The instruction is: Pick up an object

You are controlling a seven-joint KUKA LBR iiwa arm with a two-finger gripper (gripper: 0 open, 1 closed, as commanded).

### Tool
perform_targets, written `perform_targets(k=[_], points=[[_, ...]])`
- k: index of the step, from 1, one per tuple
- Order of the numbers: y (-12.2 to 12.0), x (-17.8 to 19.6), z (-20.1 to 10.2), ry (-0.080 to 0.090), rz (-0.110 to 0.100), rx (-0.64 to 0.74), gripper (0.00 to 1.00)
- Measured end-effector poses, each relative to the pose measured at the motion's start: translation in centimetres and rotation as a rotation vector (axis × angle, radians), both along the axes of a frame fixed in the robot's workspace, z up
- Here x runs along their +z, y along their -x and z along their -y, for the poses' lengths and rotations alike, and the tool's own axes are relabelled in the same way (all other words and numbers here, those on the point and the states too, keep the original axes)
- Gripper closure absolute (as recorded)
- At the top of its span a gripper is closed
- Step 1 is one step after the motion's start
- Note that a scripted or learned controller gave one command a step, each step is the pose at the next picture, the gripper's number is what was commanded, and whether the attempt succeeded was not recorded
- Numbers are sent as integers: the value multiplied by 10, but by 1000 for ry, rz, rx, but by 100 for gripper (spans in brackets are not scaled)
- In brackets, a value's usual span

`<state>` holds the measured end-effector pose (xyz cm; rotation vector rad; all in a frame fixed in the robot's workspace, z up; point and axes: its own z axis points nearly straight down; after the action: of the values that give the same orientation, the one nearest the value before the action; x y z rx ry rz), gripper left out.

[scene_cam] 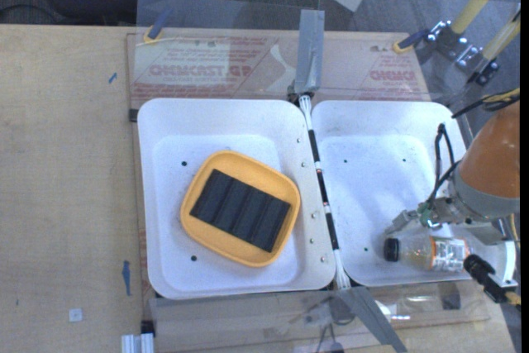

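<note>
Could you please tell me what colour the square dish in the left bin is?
The dish is yellow-orange with a dark grey ribbed insert, seen in the camera view.

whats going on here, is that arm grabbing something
A grey and orange robot arm reaches in from the right over the right bin. Its gripper sits low in that bin's near right corner, right above a small clear bottle with a dark cap, which lies on its side on the bin floor. Whether the gripper has hold of it can't be told. In the left bin lies a yellow tray with a dark ridged insert, away from the arm.
</note>
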<state>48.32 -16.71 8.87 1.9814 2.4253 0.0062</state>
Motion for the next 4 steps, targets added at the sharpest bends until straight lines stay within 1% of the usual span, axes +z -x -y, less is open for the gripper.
perform_targets(k=[1, 2, 3, 4], points=[[-1, 0, -67, -1, 2, 105, 0], [-2, 9, -66, -1, 4, 101, 100], [-2, 9, -66, -1, 4, 101, 0], [3, 15, -43, -2, -10, -2, 0]])
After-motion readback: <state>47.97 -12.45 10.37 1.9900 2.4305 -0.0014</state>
